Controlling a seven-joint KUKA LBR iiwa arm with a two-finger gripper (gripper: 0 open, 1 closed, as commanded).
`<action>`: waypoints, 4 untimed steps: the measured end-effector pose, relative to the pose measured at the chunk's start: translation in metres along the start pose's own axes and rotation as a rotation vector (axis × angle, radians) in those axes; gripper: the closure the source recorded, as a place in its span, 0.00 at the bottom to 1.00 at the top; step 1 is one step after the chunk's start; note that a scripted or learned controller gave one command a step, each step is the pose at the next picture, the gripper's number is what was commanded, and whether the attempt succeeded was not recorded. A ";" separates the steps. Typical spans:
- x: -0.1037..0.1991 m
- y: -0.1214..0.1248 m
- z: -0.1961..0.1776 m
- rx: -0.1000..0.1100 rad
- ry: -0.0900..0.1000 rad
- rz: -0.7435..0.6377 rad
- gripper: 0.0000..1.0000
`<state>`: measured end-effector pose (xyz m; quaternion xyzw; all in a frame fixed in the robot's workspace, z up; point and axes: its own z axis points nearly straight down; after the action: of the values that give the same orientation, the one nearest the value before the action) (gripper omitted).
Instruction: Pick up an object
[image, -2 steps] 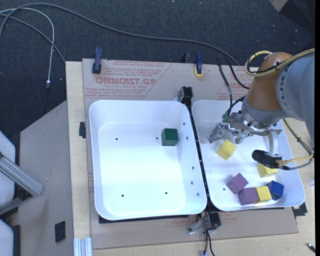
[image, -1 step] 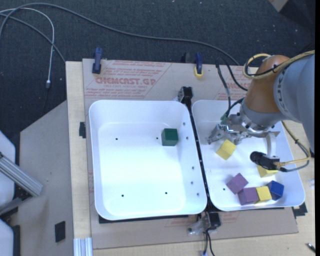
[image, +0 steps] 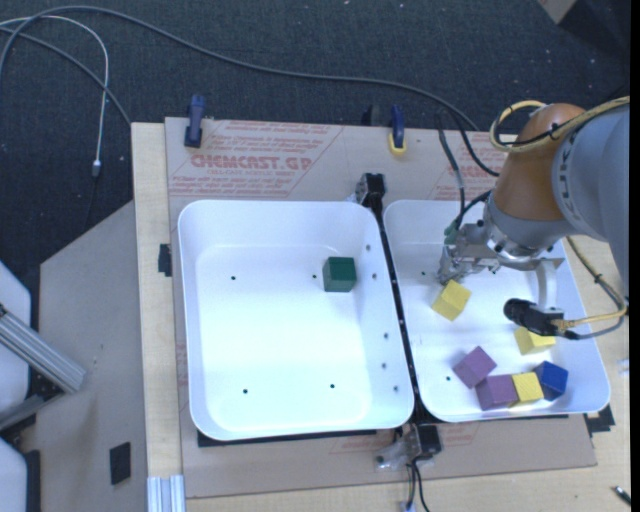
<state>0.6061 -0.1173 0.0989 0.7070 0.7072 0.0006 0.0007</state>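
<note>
Over the right bin: we see the grey arm (image: 590, 170) with its orange band reaching in from the right, its claw (image: 462, 262) hanging above the upper middle of the right shallow white bin (image: 600, 385).
Claw state: we cannot tell how it stands, nor whether anything is in it.
Nearest object: a small yellow cube (image: 452, 299), tilted, lies on the bin floor just below the claw; we cannot tell whether they touch.
Other objects, right bin: a second yellow block (image: 535, 341) sits partly behind a black part of the arm; at the near edge we see a purple cube (image: 474, 366), a purple block (image: 496, 392), a yellow cube (image: 527, 387) and a blue cube (image: 552, 379) clustered close together.
Left bin: the left shallow white bin (image: 200, 330) holds one dark green cube (image: 340, 273), toward its upper right, well apart from the claw.
Desk: we see both bins side by side on the wooden desk (image: 150, 250), with blue clamps (image: 195, 118) on its far edge.
</note>
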 end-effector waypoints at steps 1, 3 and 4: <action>-0.006 0.004 -0.045 -0.002 -0.001 0.000 1.00; -0.004 0.010 -0.138 -0.002 0.000 0.000 1.00; 0.051 0.011 -0.147 0.000 0.002 -0.005 1.00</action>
<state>0.6170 -0.0664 0.2462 0.7054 0.7088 0.0011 0.0002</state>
